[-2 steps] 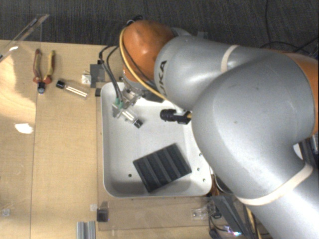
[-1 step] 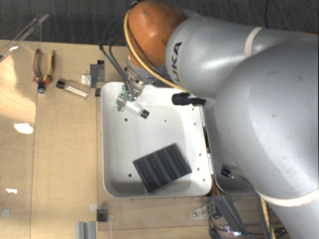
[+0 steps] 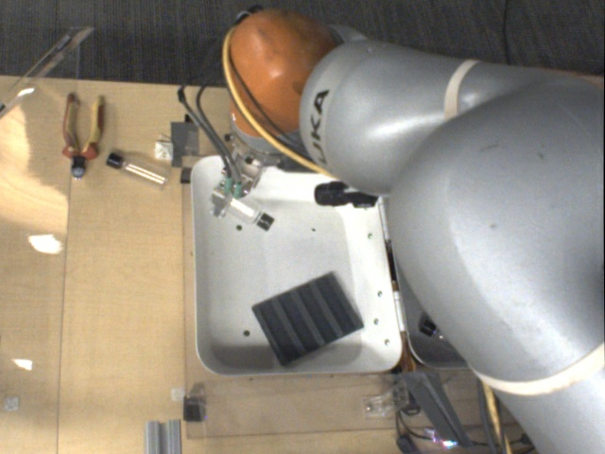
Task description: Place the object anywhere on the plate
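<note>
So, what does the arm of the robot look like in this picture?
The arm is thick, rounded and glossy grey, with an orange band above the wrist. Dark "KUKA" lettering marks the grey shell. Black and yellow cables run down beside the wrist.

The grey KUKA arm with an orange band (image 3: 284, 64) reaches in from 3 o'clock over the shallow white bin (image 3: 203, 282). Its two-finger gripper (image 3: 230, 195) sits at the bin's 11 o'clock corner. A dark ribbed rectangular plate (image 3: 307, 317) lies tilted toward 6 o'clock. Red-handled pliers (image 3: 82, 130) rest on the wooden bench (image 3: 113, 301) at 10 o'clock.
</note>
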